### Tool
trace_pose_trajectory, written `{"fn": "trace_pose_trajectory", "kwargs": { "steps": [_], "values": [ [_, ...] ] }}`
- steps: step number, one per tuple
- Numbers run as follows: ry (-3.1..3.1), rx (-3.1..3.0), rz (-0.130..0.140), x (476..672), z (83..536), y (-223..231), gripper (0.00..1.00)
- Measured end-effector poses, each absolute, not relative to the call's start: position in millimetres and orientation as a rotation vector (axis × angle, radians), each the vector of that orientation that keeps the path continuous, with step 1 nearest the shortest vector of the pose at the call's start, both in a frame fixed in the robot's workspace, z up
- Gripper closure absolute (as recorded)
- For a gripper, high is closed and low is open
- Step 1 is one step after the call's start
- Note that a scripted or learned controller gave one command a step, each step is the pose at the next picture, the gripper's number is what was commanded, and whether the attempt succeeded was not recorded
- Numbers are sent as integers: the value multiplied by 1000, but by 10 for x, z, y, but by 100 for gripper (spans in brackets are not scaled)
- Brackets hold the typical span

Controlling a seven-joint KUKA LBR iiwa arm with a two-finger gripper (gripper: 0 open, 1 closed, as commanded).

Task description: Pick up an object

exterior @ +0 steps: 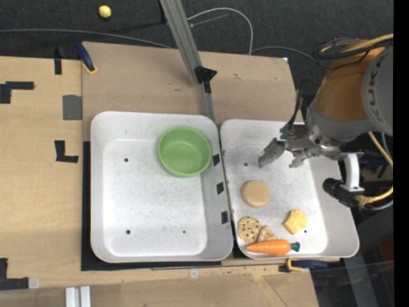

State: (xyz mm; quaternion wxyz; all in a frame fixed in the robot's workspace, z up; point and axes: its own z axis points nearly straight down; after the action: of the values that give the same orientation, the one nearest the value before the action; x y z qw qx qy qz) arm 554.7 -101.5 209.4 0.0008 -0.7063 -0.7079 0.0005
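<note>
the grey two-finger gripper (281, 156) hangs over the upper part of the right shallow white bin (332, 235) with its fingers spread apart and nothing between them. below it in that bin lie a round tan cookie-like disc (255, 194), a speckled brown biscuit (248, 228), a yellow ridged chunk (295, 221) and an orange toy carrot (271, 247). a green round plastic bowl (185, 151) sits in the left white bin (115, 235).
</note>
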Motion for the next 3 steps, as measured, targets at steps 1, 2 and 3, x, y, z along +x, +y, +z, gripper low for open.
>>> {"fn": "trace_pose_trajectory", "kwargs": {
  "steps": [1, 2, 3],
  "values": [
    [-2222, -2218, 2, 5547, 2095, -1018, 0],
    [-2218, -2216, 7, 5528, 1512, -916, 0],
    [-2220, -2217, 7, 5511, 907, -988, 0]
  ]
}}
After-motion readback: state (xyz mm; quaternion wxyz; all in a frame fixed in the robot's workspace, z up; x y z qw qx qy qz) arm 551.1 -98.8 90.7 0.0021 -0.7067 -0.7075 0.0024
